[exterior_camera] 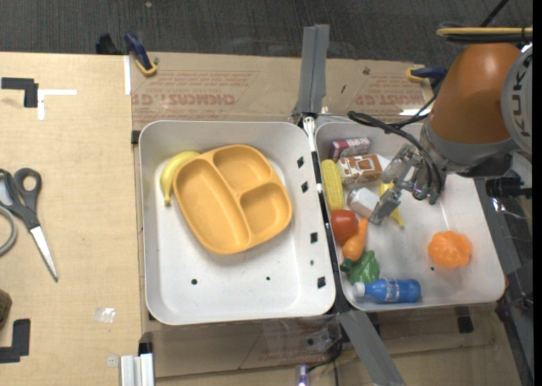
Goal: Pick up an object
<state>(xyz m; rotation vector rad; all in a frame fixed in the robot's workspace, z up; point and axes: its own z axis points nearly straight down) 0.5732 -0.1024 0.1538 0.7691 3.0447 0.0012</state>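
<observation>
From the overhead camera you've got the arm (478, 105) coming in from the right, orange band up top, with part of a dark letter or two on the grey housing at the frame edge, too cut off to read. The gripper (391, 203) hangs low over the right bin (474, 283), and honestly I can't tell if it's clenched or released, or whether it has anything, since it's a tangle of metal and cable from this angle. Right under and beside it sits a small white thing (362, 201), with a bit of yellow (396, 220) poking out just past the gripper. Along the bin's left wall you'll see a corn cob (331, 184), a tomato (343, 225) below it, then a carrot (355, 245) and something green and leafy (364, 269). A blue bottle (391, 291) lies on its side near the front wall, and its label is too small to read. A brown box (359, 169) and a smaller box (349, 148) sit toward the back, print unreadable. An orange (449, 250) sits well apart on the right. The left bin (169, 291) holds a yellow divided plate (229, 198) with a banana (172, 174) tucked against its left edge. The cardboard (195, 92) behind the bins has red print, mirrored, not readable. Scissors (32, 215) lie on the bench (68, 291) far left.
</observation>
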